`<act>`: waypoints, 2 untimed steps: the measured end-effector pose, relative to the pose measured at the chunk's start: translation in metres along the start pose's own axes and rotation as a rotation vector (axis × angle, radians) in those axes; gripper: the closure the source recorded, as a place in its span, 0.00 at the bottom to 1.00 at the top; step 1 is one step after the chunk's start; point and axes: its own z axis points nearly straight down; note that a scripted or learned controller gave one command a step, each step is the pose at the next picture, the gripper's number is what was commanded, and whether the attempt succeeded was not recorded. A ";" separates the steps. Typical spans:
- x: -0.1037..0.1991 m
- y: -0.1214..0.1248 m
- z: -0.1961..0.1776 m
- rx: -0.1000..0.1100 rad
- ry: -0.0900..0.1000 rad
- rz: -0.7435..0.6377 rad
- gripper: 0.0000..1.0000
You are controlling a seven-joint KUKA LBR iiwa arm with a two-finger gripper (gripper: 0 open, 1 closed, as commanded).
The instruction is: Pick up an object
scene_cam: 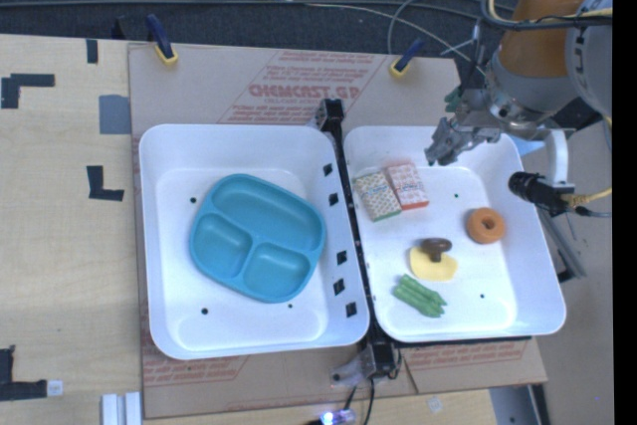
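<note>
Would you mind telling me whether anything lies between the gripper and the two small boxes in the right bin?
Nothing visible does. The gripper hangs over the right bin's far side, with bare white floor between it and the two small boxes.

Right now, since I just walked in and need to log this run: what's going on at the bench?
The grey arm reaches in from the right, its gripper hovering over the upper part of the right bin, with nothing seen between its fingers. Below it lie two small food boxes, a doughnut, a yellow piece with a brown mushroom-like toy on it and a green bean pod. The left bin holds a blue divided plate. Nothing is picked up yet.
</note>
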 end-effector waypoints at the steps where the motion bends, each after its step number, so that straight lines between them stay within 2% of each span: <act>1: 0.048 -0.011 -0.006 -0.001 0.001 -0.001 1.00; 2: 0.100 -0.017 -0.010 -0.001 0.001 -0.002 1.00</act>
